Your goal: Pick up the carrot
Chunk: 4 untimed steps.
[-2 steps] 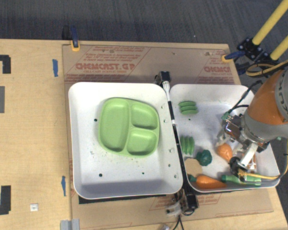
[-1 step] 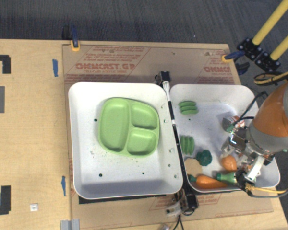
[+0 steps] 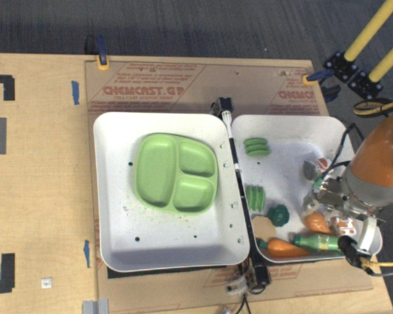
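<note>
Along the right bin's (image 3: 295,128) near wall, carrot (image 3: 283,246) lying flat beside a green bottle (image 3: 318,242), tool (image 3: 327,198) just above-right of it, grip state unclear.

two white bins (image 3: 118,175) (image 3: 295,126), one green divided plate (image 3: 177,172), one carrot (image 3: 285,246)

Two shallow white plastic bins sit side by side on a cardboard-covered bench. The left bin (image 3: 118,175) holds a light green three-compartment plate (image 3: 177,171). In the right bin (image 3: 285,133), the grey arm's two-finger gripper (image 3: 329,198) hangs low near the right wall. An orange toy carrot with a green top (image 3: 285,246) lies along the near wall, with a green bottle (image 3: 316,242) touching it.
</note>
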Available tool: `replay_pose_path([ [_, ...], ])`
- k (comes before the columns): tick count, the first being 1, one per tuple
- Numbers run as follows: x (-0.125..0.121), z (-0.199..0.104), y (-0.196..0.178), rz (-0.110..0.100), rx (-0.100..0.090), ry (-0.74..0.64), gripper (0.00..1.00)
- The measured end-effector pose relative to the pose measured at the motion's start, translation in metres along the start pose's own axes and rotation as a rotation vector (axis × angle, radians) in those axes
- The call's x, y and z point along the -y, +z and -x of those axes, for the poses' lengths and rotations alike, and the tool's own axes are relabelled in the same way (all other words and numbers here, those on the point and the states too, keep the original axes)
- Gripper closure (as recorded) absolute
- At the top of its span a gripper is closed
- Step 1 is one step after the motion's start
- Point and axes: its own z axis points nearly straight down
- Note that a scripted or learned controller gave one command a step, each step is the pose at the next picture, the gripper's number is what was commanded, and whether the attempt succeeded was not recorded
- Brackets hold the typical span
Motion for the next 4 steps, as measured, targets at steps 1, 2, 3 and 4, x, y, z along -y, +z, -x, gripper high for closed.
replay_pose_path([
  [1, 0.0, -0.005, 0.002, 0.003, -0.006, -0.005, 0.0],
  [2, 0.002, -0.013, 0.001, 0.022, 0.015, -0.178, 0.0],
  [3, 0.003, -0.019, -0.009, 0.018, 0.003, -0.184, 1.0],
  [4, 0.003, -0.019, -0.009, 0.017, 0.003, -0.183, 0.0],
])
